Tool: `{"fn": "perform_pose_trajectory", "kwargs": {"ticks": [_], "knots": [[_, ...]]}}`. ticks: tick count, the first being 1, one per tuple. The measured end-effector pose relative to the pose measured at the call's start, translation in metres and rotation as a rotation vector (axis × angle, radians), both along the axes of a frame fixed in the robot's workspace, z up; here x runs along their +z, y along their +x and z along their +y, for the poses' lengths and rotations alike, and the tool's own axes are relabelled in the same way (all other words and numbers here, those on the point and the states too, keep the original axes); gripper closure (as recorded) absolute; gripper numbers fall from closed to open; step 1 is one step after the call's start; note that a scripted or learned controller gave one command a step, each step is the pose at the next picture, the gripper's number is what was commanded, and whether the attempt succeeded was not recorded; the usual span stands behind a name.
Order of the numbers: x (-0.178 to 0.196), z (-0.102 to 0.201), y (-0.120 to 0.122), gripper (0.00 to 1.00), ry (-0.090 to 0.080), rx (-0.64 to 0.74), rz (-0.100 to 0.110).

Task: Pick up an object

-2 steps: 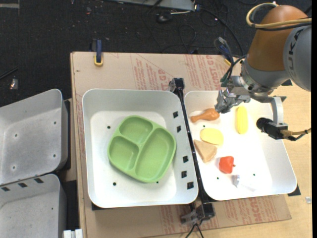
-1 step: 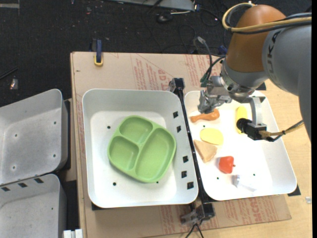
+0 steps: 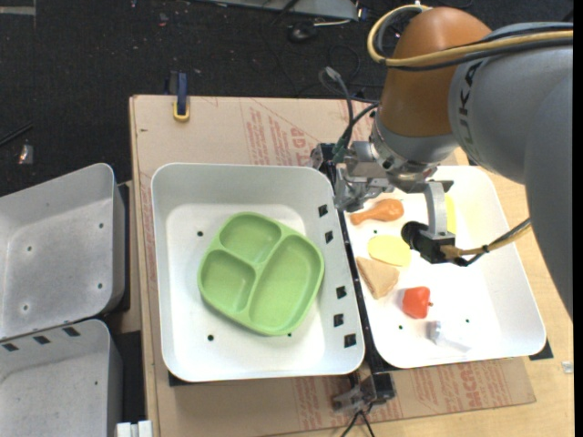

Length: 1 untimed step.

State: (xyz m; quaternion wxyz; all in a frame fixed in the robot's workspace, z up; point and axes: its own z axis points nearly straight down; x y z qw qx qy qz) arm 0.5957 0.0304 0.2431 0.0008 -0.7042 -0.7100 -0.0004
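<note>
My gripper (image 3: 353, 189) hangs low over the far left corner of the right bin (image 3: 510, 280), close to the wall shared with the left bin. Just to its right lies an orange drumstick-shaped toy (image 3: 379, 212). In front of that sit a pale yellow piece (image 3: 390, 250), a tan wedge (image 3: 378, 277), a red toy (image 3: 415, 301) and a small grey-white item (image 3: 439, 334). A yellow strip (image 3: 451, 213) shows partly behind the arm's black fitting. Nothing shows between the gripper and any toy.
The left bin (image 3: 182, 335) holds a green divided plate (image 3: 262, 272). The big grey arm with its orange dome (image 3: 437, 44) covers the right bin's far side. A black cable loops across that bin. Spare white bins (image 3: 55, 235) lie at far left.
</note>
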Motion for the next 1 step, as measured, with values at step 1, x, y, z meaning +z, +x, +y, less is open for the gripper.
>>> {"fn": "perform_pose_trajectory", "kwargs": {"ticks": [1], "knots": [[0.0003, 0.0613, -0.0108, 1.00, -0.001, -0.002, 0.001]]}}
